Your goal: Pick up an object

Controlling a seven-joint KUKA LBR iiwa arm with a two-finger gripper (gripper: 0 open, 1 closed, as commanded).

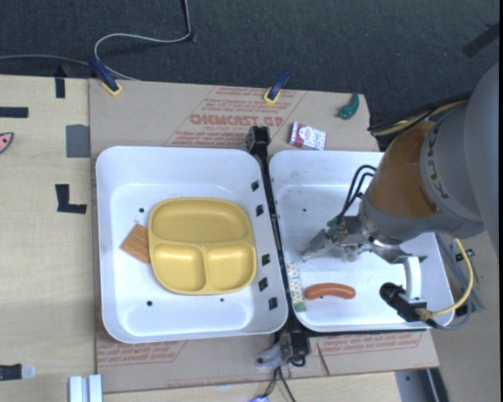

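Camera view: we list the gripper (318, 245) low in the right bin (314, 187), fingers spread and holding nothing; the sausage (329, 291) lies just below it, near the front wall. Left bin (117, 224): yellow tray (203, 245) over a cracker (137, 242). We judge the approach step underway; next, the gripper must settle over the sausage and close.

Grey arm (474, 157) — orange band, black cables, perhaps metallic tool (339, 239).

Bench (33, 249) carries cardboard sheet (226, 115); on sheet: two white bins (117, 224), small packet (306, 136).
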